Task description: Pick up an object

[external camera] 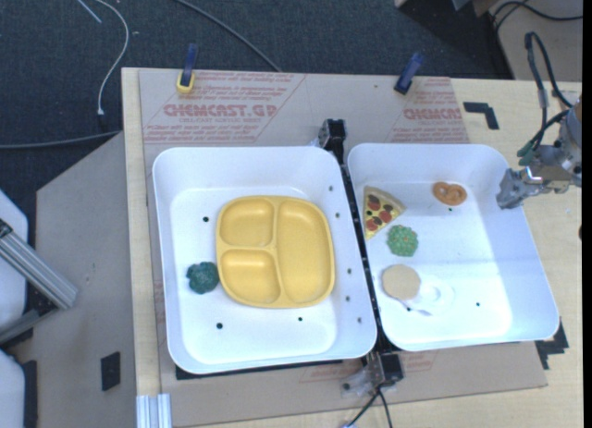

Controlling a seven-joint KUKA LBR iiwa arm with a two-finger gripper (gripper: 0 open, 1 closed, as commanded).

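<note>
Two white bins side by side on the table (139, 232), seen from above at a slant. Left bin (176, 177) at centre-left of the frame, carrying a yellow divided plate (276, 250) with three compartments, sitting flat near the bin's middle. Just left of that plate, down on the bin floor, a small dark green broccoli piece (202, 276), close to the plate's edge but apart from it. Right bin (481, 324) at centre-right, holding four small items along its left half: a pizza slice (380, 210) near the upper left corner, a pretzel (450, 193) further right of it near the top wall, a green leafy piece (402, 240) just below the pizza slice, and a round tan cookie (401, 282) below that again, all lying separately. Over at the right edge of the frame, the end effector (511, 190) hanging above the right bin's upper right rim, well apart from every item, nothing between its fingers; spread or pressed together, cannot tell from here. Two blue clamps (188, 67) on the table's far edge at the top of the frame, cables trailing across the dark floor (74, 47) in the upper left.
</note>
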